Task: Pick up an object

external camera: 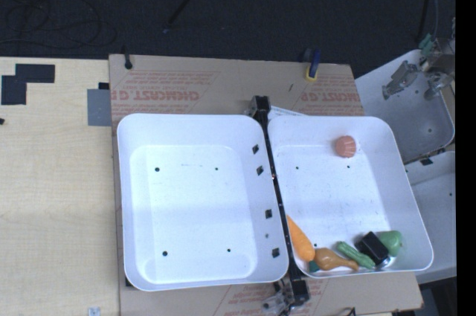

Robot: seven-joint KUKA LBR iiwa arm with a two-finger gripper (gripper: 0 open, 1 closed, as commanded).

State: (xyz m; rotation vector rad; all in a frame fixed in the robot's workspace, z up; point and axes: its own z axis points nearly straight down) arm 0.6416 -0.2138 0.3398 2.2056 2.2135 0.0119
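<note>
Salmon-pink ball (344, 146), one, round and matt, alone in the far part of the right bin (405, 181), near its far rim.

Orange cone (300, 239), one, smooth and tapered like a carrot. It lies along the bin's near-left wall.

Tan gourd shape (331, 259), one, glossy and bulbous, just beside the cone's thick end.

Green items, two: a long pod (355, 256), lying flat, and a rounded lump (390, 239) in the near-right corner.

Black block (371, 247), one, boxy and tilted, between the two green items and touching both.

These five crowd the near edge of the right bin; the ball sits well apart from them.

Gripper (407, 79): grey metal, seen at the upper right beyond the right bin's far corner. It is well apart from every object, and nearest to the ball. Whether it is open or closed cannot be told.

Left bin (130, 158), one, white moulded plastic, shallow, with rounded corners; the two bins touch along a black centre strip (269, 181).

Cardboard sheet (223, 88), brown with red print, lies under both bins. A blue and yellow clamp (312, 65) stands at its far edge.

Pale wood bench (52, 195) is at the left.
</note>
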